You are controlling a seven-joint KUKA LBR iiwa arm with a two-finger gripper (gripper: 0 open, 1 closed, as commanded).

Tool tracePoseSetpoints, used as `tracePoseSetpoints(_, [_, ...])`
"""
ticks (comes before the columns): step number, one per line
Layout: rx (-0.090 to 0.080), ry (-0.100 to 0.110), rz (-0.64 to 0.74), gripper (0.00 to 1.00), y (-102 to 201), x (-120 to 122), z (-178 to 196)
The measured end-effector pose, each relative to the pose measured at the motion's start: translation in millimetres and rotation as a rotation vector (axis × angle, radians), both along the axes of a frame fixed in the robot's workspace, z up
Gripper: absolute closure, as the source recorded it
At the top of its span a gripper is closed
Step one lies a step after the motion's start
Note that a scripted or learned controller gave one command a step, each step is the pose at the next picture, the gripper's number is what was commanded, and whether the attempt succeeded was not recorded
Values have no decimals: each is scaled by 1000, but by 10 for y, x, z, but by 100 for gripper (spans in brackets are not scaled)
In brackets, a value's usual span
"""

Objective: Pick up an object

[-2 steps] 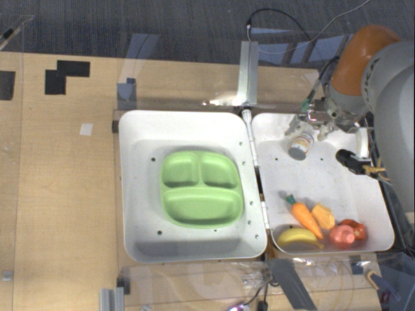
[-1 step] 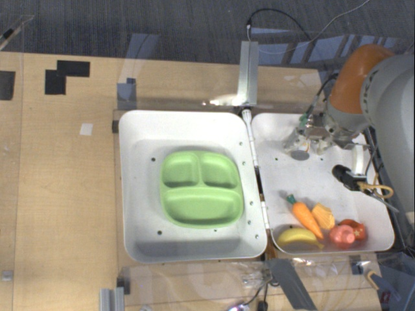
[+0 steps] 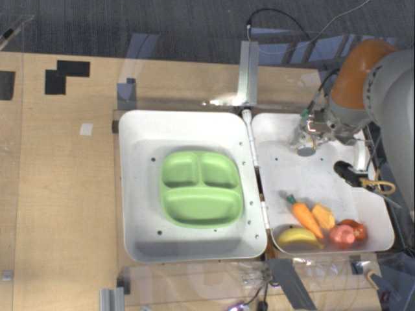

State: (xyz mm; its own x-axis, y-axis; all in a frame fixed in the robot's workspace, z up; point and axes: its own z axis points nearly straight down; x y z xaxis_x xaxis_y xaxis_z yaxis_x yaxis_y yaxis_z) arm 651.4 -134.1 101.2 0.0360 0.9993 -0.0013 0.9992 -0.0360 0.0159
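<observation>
Banana (image 3: 297,237) lies in the right bin (image 3: 285,167), against the near edge and close to the near left corner, with its long axis along that edge. An orange carrot (image 3: 306,219) lies just behind it at a slant, its green top toward the left edge of the bin and its tip toward the near edge. A yellow-orange item (image 3: 323,216), whose kind cannot be identified, sits just beside the carrot on the side toward the right edge. A red fruit (image 3: 348,233) rests near the near right corner, just beside the yellow-orange item. These four things form one cluster along the near edge.

The left bin (image 3: 130,173) stands edge to edge with the right bin. It holds a green plate (image 3: 201,188) lying flat around the middle of the bin, somewhat toward the right edge. The plate has three compartments: one wide on its near side, two smaller on its far side.

The gripper (image 3: 305,144) is over the far part of the right bin, toward the far left corner and well apart from the cluster. Whether it is apart or together cannot be told. The arm (image 3: 389,89) comes in across the far right corner of that bin, with the orange band (image 3: 356,76) above the wrist.

A metal post (image 3: 249,70) stands at the far edge where the two bins meet. The bench (image 3: 58,173) is wood-coloured, with black marks (image 3: 65,75) toward its far left corner
</observation>
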Motion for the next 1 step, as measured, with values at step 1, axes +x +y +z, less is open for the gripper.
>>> tracePoseSetpoints(1, [2,8,-9,100,1025,187,1338])
